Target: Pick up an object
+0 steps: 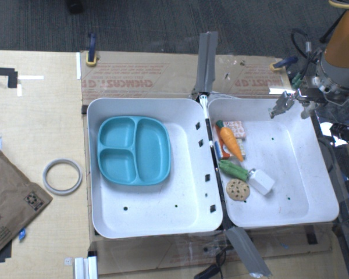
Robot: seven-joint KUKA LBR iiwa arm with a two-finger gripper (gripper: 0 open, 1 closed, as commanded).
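Camera view: gripper (292,104) above right bin's (302,156) far edge, carrot (231,143) apart

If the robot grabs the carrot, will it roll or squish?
The carrot looks like hard toy plastic, so probably stiff and light. Its round, tapered shape might roll or slip from the fingers. It lies against other toys, which could shift.

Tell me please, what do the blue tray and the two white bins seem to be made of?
The blue tray looks like moulded plastic with a matte finish: one even colour, rounded compartment walls. The left bin and right bin look like thin, smooth white plastic, judging by rounded corners and soft sheen, though coated metal is possible.
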